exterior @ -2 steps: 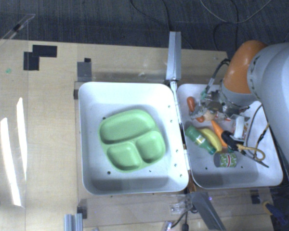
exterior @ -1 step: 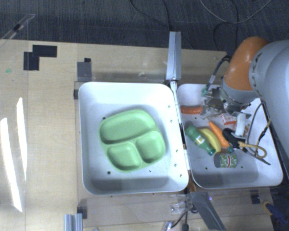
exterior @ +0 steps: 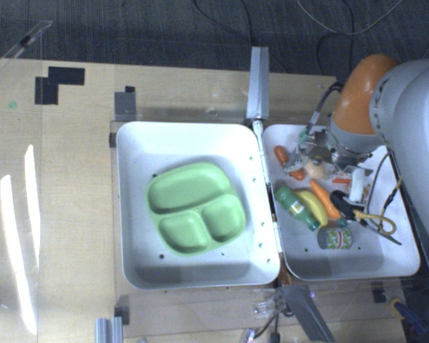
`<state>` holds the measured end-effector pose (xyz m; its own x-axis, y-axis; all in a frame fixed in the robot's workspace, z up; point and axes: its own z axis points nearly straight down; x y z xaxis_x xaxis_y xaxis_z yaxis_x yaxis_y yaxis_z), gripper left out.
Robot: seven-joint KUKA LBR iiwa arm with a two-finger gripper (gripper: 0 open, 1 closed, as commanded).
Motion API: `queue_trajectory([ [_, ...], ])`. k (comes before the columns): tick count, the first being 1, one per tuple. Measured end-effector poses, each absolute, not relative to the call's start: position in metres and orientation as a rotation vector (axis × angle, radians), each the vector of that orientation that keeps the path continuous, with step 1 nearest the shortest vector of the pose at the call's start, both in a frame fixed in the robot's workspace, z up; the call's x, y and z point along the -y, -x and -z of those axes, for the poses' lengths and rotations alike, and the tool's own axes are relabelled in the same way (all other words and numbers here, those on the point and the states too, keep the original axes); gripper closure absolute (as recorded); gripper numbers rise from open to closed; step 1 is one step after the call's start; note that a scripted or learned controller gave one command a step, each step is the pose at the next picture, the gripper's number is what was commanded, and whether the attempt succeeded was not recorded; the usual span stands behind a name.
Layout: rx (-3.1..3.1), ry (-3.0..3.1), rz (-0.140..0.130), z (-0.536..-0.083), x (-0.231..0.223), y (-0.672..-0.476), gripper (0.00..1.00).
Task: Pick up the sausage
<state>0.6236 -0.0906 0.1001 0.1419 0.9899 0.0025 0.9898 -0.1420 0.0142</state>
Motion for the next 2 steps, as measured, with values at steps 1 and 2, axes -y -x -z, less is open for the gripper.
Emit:
queue_trajectory([
  [1, -2.127, -2.307, -0.008, -0.186, 0.046, -0.579, 0.0],
  [2, -2.016, -2.405, -0.005, -0.186, 0.064, -0.629, 0.0],
])
